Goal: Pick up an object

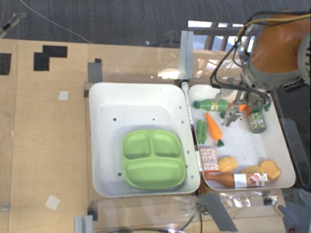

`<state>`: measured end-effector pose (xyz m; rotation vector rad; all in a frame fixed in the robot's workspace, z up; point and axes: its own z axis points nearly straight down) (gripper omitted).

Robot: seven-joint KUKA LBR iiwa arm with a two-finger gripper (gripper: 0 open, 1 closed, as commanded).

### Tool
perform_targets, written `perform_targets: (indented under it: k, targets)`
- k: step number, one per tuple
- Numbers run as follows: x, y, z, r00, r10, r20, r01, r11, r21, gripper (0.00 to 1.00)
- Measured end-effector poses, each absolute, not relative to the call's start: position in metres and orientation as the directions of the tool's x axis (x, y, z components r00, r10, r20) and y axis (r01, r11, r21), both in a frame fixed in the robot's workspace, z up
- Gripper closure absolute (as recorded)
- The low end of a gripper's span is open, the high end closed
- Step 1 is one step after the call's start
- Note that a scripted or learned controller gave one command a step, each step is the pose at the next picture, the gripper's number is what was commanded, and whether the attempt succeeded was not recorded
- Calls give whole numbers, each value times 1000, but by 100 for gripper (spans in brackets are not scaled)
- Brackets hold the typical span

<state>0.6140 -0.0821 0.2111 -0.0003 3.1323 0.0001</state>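
While the arm (277,42) reaches in from the right over the far end of the right bin (286,152), its gripper (236,114) hangs low above the bin floor, just beside the cap end of a green bottle (211,104) that lies on its side near the bin's far wall. How far the gripper is parted cannot be told from this slant, and nothing can be seen caught in it. Just right of the gripper stands a small dark green jar (257,121), with a bit of orange beside the tool that is too hidden to name. A toy carrot (214,126) lies slantwise below the bottle, and a green pea pod (201,131) rests along the bin's left wall. Toward the near end sit a small red-and-white box (209,159), a corn piece (227,165), a brown bottle with a red label (238,179) lying on its side, and a tan bread-like piece (266,169). The left bin (104,130) holds a green divided plate (153,158).
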Motion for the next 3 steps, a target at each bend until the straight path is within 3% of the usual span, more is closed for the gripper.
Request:
perform_targets:
  k: [1, 2, 3]
  targets:
    - [608, -116, 100, -984, -180, -16, -180, 984, -4, 0]
    - [582, -99, 92, -996, -86, -19, -86, 996, -18, 0]
    - [551, -88, 91, -999, -45, -18, -45, 999, -8, 0]
